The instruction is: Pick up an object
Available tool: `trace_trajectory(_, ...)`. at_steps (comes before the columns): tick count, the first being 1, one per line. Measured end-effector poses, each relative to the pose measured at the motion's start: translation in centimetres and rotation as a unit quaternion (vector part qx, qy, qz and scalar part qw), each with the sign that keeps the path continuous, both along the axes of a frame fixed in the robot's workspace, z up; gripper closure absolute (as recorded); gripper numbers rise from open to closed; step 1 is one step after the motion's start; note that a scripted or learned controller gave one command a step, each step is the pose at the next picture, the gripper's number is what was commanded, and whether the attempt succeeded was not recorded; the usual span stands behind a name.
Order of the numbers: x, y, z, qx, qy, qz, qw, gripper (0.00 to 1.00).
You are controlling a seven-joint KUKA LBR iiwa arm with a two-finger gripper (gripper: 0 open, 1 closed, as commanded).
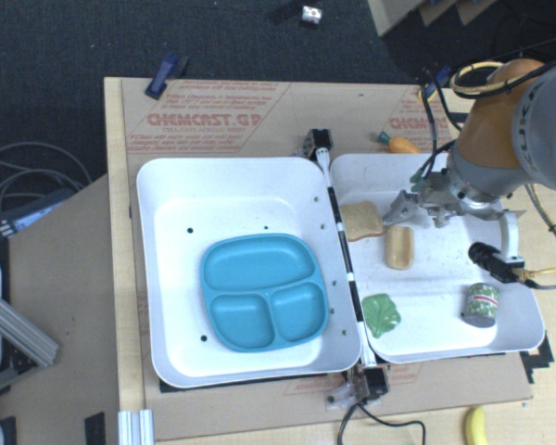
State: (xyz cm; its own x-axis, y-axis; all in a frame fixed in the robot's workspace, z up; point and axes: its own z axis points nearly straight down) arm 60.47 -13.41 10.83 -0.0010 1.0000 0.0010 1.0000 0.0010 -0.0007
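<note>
The camera view looks down on two white bins side by side on a brown board. I take the black divider (341,248) between the bins as the landmark.

Left of the divider lies the left bin (167,248), and in it a blue three-part tray (264,290), sitting flat, close to the divider and well inside the bin's walls.

Right of the divider lies the right bin (510,336). Just beside the divider, at the bin's upper left, rests a tan slice of toy bread (360,221). Next to it, a little farther from the divider, lies a tan bread roll (399,247), set lengthwise and almost touching the slice. Lower down, right against the divider, sits a green leafy toy (381,314). Far from the divider, near the bin's right wall, stands a small green can (482,304).

The arm (505,133) comes in over the upper right of that bin. Its gripper (410,204) hangs low just beyond the bread slice and above the roll. I cannot tell how wide its hand stands; nothing shows plainly between its parts.
</note>
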Motion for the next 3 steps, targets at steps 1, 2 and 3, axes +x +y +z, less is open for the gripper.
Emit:
trace_trajectory(1,-2.4,2.6,-2.4,0.0,0.001,0.0,1.0,0.0)
trace_trajectory(2,-2.3,2.6,-1.4,-0.0003,0.0,0.0,1.0,1.0)
trace_trajectory(3,-2.4,9.3,7.7,-0.0001,-0.001,0.0,1.0,1.0)
